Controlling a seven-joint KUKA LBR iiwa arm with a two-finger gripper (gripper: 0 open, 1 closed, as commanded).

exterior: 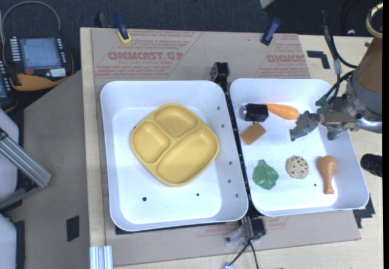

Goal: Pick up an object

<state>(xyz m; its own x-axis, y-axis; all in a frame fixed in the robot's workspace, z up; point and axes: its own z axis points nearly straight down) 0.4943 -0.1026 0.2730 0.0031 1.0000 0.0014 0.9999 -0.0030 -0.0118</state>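
Nothing lifted yet, as far as I can judge: the gripper [302,128] hangs over the right bin [346,198] with no item between its fingers, so the grasp and the lift are both still to do. Jaw state: cannot tell, the tips read as one dark grey lump at this angle and no gap is clear. Count in the right bin is five loose items, one of each: one carrot [283,111] just up and left of the jaws, near but apparently not touching; one black block [256,112] further left, its right end meeting the carrot's blunt end; one brown wedge [253,133] left of the jaws at about their level; one cookie [296,167] below the jaws; one green leaf piece [265,175] below and left. Correction, six: also one drumstick [328,173] below and right of the jaws. Left bin [115,158], well away to the left of the jaws: one yellow divided tray [175,143], three compartments, lying flat. Two bins total, one arm. Closest candidates look like the carrot and the cookie; which one is targeted, I can't say.
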